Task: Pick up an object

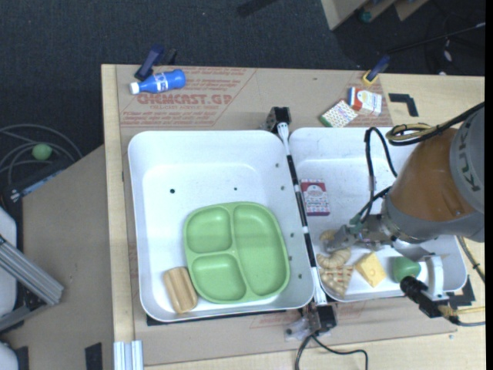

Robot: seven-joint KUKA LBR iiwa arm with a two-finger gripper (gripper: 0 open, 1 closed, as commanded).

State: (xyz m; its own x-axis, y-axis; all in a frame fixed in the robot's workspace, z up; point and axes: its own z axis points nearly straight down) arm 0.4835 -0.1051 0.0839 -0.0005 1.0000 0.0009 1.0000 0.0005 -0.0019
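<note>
The arm (435, 187) is looming nearest, leaning into the right bin (339, 149). Its gripper (348, 236) is hovering just above the waffle-like toy (336, 268), the cheese wedge (370, 269) lying beside; whether it is grasping anything, I cannot tell.

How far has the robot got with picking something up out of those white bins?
Nothing looks picked up yet. The gripper is down in the right bin, right above the pale toy foods: a waffle-like piece and a yellow cheese wedge lie on the floor there. The green divided plate and bread piece sit in the left bin. Grasping and lifting remain.
</note>
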